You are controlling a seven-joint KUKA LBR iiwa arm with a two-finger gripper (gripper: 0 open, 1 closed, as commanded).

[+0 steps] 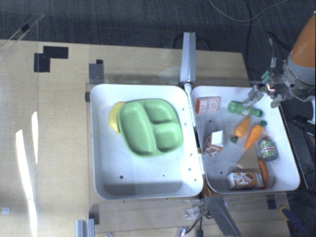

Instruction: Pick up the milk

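The bench (59, 132) comes first, its pale wood nearest the lens along the bottom edge. On it sit two white bins side by side. The left bin (143, 181) holds a green divided tray (149, 126) with a yellow thing (114, 117) peeking out from under its left rim.

The right bin (286, 177) carries the clutter. The arm (303, 58) (orange band showing) hangs over its upper right corner, and the gripper (264, 95) there has its two fingers spread apart with nothing between them, poised just above a green bottle (245, 109).

The milk (214, 143), a small white carton with a red-brown printed side, lies in the bin's left half, well apart from the gripper. Around it: a red box (208, 104) at the top, two carrots (248, 131) in the middle, a green can (267, 149), and a brown-labelled packet (244, 180) at the bottom.
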